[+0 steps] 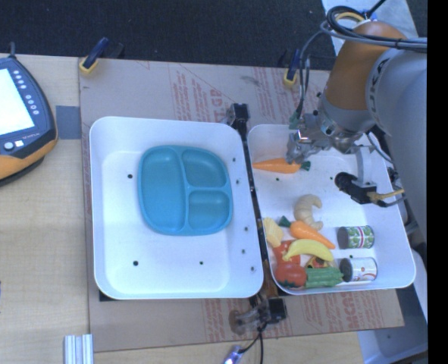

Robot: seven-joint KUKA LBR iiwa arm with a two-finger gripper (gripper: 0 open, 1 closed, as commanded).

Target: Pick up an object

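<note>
Carrot [277, 167], orange and slim, lies flat across the far end of the right bin [394, 275], its thin tip aimed at nine o'clock and its thick end touching the jaws. The gripper [299, 156] stands over that thick end, at three o'clock from the carrot's middle; whether the jaws pinch the carrot or only rest by it cannot be told from this slant, since the fingers are small and dark against the green stub there.

At six o'clock from the carrot, near the middle of the same bin, sits a pale mushroom-like piece [308, 205]. Farther toward six o'clock a heap of toy food crowds the near left corner: a second carrot [311, 233], a yellow banana [309, 249], a red tomato [289, 272] and a green piece [322, 277]. At four o'clock from the heap's top lie two small cans, one green-labelled [355, 237] and one red-labelled [358, 268], both on their sides.

The left bin [117, 203], at nine o'clock, holds a blue divided plate [184, 189]. Both bins rest on a cardboard sheet [170, 89] on the bench [26, 241]. A tablet-like pendant [11, 120] with an orange casing sits at the bench's far left.
</note>
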